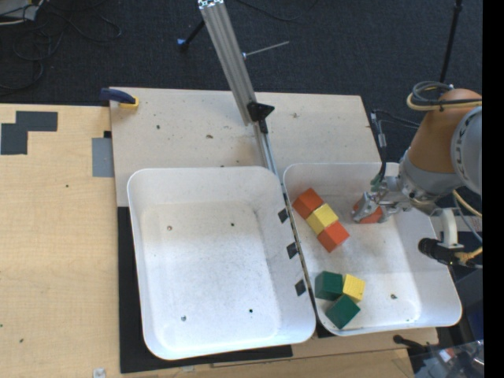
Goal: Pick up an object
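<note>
camera view: two white bins side by side on the bench. left bin [157,211] on the left, right bin [409,305] on the right, their inner rims meeting along a line of small black clips [290,249].

right bin contents: a bar of three blocks lies diagonally in the upper left part: orange block [307,202] at the top, yellow block [321,219] in the middle, second orange block [335,235] at the lower end, all touching in a row. nearer the front of the same bin a cluster: green block [328,283], small yellow block [353,287] just beside it on the right, and a second green block [342,312] below, touching or nearly touching the others.

arm [441,148] comes in from the right, orange band up top, grey wrist below. gripper [370,209] sits low over the right bin's upper middle, right of the three-block bar and apart from it. reddish parts at the tip; jaws too small and blurred, cannot tell if released or clenched, nothing clearly between them.

slanted aluminium bar [232,61] rises behind the bins. blue clamp [118,97] at the board's back left corner.
</note>
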`<control>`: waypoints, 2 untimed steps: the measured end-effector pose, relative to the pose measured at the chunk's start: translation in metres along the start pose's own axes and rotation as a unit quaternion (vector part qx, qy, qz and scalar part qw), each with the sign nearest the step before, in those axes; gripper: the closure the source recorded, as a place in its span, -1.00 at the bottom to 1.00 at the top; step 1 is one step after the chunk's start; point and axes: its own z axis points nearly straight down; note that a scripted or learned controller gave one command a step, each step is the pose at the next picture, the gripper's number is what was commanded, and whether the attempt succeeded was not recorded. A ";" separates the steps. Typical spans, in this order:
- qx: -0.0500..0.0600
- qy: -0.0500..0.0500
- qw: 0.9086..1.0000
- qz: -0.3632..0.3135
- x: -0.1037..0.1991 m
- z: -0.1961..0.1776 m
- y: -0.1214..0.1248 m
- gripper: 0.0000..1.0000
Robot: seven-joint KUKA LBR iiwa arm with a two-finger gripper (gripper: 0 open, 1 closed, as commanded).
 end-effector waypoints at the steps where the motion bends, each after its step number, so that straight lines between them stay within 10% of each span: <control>1: -0.004 -0.001 1.000 0.001 0.001 -0.062 -0.004 1.00; 2: -0.003 -0.001 1.000 0.002 -0.008 -0.112 -0.006 1.00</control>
